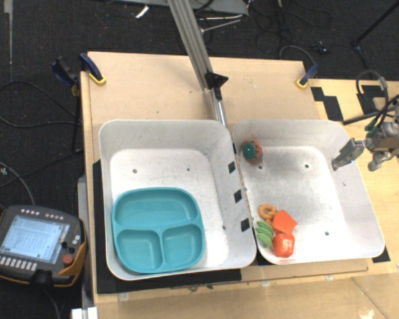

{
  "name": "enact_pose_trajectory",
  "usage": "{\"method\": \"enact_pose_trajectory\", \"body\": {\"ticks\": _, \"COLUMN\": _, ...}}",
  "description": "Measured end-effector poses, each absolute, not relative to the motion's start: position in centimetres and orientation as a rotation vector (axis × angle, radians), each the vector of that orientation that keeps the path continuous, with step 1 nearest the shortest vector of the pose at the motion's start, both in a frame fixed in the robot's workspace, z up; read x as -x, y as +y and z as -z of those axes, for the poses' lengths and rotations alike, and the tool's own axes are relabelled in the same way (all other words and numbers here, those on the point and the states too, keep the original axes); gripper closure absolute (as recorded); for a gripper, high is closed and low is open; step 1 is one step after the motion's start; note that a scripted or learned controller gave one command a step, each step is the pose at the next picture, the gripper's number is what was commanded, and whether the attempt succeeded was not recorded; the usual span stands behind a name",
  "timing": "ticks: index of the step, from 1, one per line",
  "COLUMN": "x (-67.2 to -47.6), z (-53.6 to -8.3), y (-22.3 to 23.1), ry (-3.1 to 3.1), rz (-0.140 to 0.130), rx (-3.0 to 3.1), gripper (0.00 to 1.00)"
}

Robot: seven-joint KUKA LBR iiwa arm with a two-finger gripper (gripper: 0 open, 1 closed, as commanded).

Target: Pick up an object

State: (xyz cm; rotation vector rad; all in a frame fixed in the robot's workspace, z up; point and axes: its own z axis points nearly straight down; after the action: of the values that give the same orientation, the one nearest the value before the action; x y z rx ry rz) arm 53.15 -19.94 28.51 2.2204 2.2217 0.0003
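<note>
The right bin [346,211] holds a small teal and orange ball [252,151] near its far left wall. At its near left corner lie an orange ring [267,211], an orange block [284,222], a green piece [264,232] and a red piece [283,245], packed close together. My gripper [360,158] hovers over the right rim of this bin, far from all of them. Its fingers are open with nothing between them.
A teal divided tray [158,229] lies in the left bin [120,145]. A metal pole [194,38] slants down to the wall between the bins. A teach pendant [33,241] sits on the floor at the left.
</note>
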Motion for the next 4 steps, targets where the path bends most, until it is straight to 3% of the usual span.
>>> {"method": "enact_pose_trajectory", "body": {"ticks": 1, "x": -53.7, "z": -30.5, "y": -21.3, "ry": 2.219, "rz": -0.002, "rx": -2.219, "gripper": 0.00}}
{"method": "enact_pose_trajectory", "body": {"ticks": 2, "x": -53.8, "z": -31.4, "y": -21.2, "ry": 2.222, "rz": -0.001, "rx": -2.215, "gripper": 1.00}}
{"method": "enact_pose_trajectory", "body": {"ticks": 4, "x": -54.0, "z": -33.4, "y": -21.1, "ry": 2.224, "rz": -0.002, "rx": -2.207, "gripper": 1.00}}
